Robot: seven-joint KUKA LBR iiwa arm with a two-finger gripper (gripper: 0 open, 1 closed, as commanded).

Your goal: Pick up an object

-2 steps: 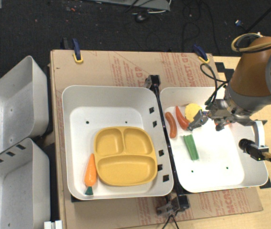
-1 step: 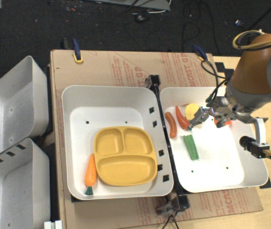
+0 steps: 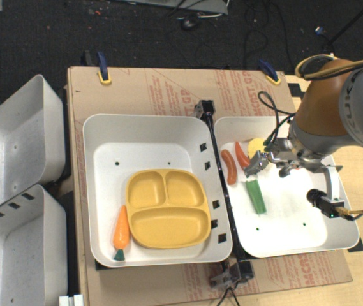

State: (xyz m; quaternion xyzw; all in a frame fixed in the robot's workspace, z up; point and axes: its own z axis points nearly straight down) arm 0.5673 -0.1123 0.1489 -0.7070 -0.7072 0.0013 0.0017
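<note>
In left bin [image 3: 104,139]: tray [image 3: 167,208], carrot [image 3: 121,229]

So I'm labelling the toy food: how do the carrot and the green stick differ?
The carrot is orange with a dark green tip, tapered, and lies in the left bin against the yellow tray. The green stick is plain green, even in width, and lies in the right bin near the gripper, apart from the sausages. Both are long and lie flat, roughly along the same direction.
</note>
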